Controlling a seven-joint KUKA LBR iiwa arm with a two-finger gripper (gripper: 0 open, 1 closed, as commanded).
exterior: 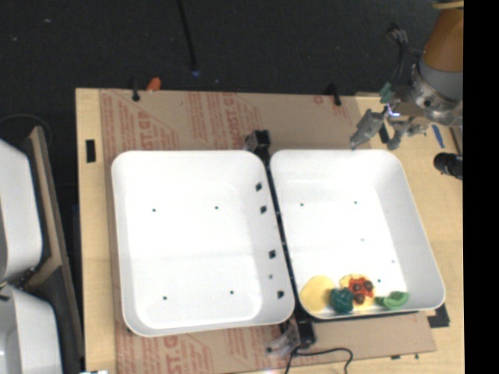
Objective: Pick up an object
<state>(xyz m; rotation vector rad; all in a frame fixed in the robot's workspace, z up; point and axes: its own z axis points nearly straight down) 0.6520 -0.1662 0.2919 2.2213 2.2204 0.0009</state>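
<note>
- Camera view looks down at a slant on the table (pixel 93 209), which carries two shallow white bins side by side: the left bin (pixel 195 240) and the right bin (pixel 355 224).
- The gripper (pixel 378 131) hangs over the far rim of the right bin, near its far right corner, at the end of the arm (pixel 444 45) that reaches in from the right.
- Its fingers look spread apart and released, with nothing between them; they are small in the picture, so this is a reading, not a certainty.
- The things to pick lie clustered against the near wall of the right bin: a pale yellow round object (pixel 316 293), a dark teal object (pixel 341 301) just beside it, a red and yellow object (pixel 359 287) touching the teal one, and a small green object (pixel 395 299) furthest right.
- The relation that matters: the cluster lies towards the near side from the fingers, across almost the whole depth of the bin, and slightly left.
- The group's long axis runs left to right along the near wall.
- My judgement: the grasp is not yet begun, and the wall close behind the objects may crowd one finger.
</note>
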